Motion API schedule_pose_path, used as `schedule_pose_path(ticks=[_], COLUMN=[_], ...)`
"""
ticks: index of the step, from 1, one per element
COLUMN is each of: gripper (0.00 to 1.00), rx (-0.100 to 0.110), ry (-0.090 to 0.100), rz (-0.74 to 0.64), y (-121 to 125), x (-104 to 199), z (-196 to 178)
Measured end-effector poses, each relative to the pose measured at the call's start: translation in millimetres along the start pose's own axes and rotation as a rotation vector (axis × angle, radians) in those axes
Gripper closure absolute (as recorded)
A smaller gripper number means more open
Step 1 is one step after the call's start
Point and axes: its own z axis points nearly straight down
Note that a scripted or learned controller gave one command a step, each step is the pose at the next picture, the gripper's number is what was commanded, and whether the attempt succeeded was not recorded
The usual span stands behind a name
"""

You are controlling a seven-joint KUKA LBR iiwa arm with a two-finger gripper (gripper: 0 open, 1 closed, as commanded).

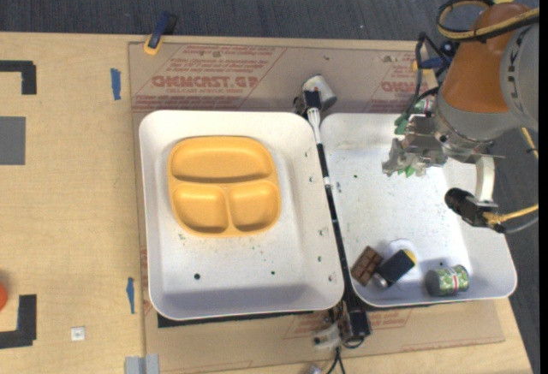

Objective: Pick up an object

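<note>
Right bin (479, 278): green can (449, 279) on side (long axis left-right); hand (405, 160) above bin, grip unclear.

A robotics lab: taped plywood bench (68, 192), two white bins (158, 192), an industrial arm (479, 64).

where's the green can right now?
The green can lies on its side in the near right corner of the right bin, just right of the black-and-yellow block and the brown block.
</note>
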Motion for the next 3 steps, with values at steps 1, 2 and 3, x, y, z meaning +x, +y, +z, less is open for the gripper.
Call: schedule_pose_path(ticks=[1,2,3], gripper=[1.00,1.00,1.00], rx=[0.004,0.001,0.005], ry=[0.000,-0.001,0.000], rz=[-0.253,0.017,0.066], y=[-12,-16,-52], x=[-52,-45,-3], z=[63,-17,-16])
